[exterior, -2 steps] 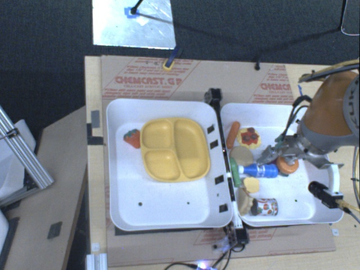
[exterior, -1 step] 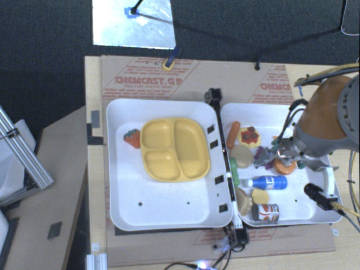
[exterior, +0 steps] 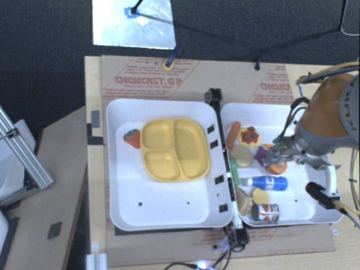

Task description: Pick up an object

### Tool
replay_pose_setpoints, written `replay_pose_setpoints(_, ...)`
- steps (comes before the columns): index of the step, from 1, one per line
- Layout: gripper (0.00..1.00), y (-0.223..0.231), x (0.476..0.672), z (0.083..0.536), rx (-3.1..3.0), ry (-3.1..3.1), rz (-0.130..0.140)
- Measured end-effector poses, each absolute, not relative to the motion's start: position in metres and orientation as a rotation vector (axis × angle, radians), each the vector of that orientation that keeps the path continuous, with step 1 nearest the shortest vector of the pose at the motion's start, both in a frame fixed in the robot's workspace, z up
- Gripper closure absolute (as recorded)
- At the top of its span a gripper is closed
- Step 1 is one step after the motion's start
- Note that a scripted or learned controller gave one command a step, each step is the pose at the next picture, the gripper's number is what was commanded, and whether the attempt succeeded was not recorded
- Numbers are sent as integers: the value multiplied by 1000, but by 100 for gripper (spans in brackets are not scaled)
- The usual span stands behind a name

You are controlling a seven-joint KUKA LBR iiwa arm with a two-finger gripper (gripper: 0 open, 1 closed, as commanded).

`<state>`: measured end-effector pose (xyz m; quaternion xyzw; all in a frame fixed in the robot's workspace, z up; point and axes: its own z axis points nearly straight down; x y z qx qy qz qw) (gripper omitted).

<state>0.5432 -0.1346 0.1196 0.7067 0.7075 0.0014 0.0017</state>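
Observation:
My gripper [exterior: 277,154] is low in the right bin [exterior: 281,112], near its middle, with the grey arm and orange band reaching in from the right. Directly under it lies an orange toy [exterior: 276,167], partly hidden by the gripper. A purple piece [exterior: 260,153] sits just left of the gripper. Below these lies a blue and white bottle [exterior: 265,182] on its side. I cannot see whether anything is gripped.
The right bin also holds an orange sausage shape [exterior: 233,133], a pizza slice toy [exterior: 250,135], a beige round piece [exterior: 243,156], a green stick [exterior: 234,173] and a can [exterior: 264,212]. The left bin [exterior: 121,207] bears a yellow divided plate [exterior: 174,149] and a strawberry [exterior: 133,138].

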Motion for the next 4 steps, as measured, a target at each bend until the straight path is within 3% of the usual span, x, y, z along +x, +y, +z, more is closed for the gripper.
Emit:
replay_pose_setpoints(2,100,-139,555,223,2213,2221,6)
replay_pose_setpoints(4,100,-60,628,214,2210,2229,6)
